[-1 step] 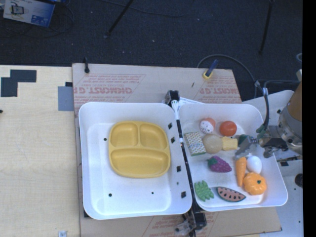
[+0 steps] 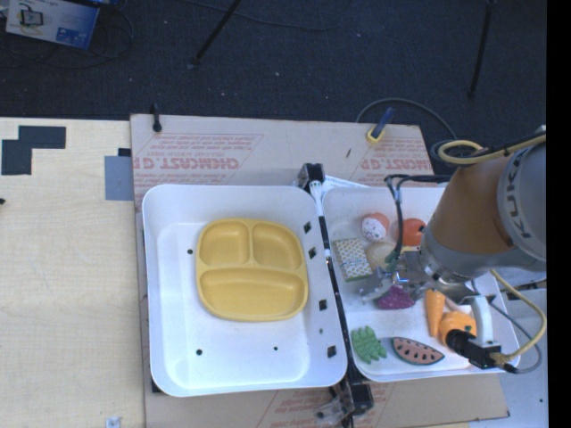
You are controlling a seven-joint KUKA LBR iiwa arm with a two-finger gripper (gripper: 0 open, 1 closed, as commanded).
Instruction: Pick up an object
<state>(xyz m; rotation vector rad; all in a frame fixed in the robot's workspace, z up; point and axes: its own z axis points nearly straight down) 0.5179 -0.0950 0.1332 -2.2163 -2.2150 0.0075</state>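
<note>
My gripper (image 2: 393,279) is low inside the right bin (image 2: 507,335), under the arm's orange wrist band. It hangs just above a purple bunch of grapes (image 2: 395,300) and beside a pale yellowish piece (image 2: 382,254). A square waffle-patterned piece (image 2: 351,258) lies to its left. Behind it sit a white and pink egg-like toy (image 2: 375,228) and an orange ball (image 2: 411,231). Whether the gripper touches the grapes is hidden by the arm.
An orange carrot (image 2: 434,311), a green leafy toy (image 2: 366,344) and a watermelon slice (image 2: 417,352) lie toward the right bin's front. The left bin (image 2: 169,328) holds a yellow divided plate (image 2: 252,268). Cables trail at the right bin's right edge.
</note>
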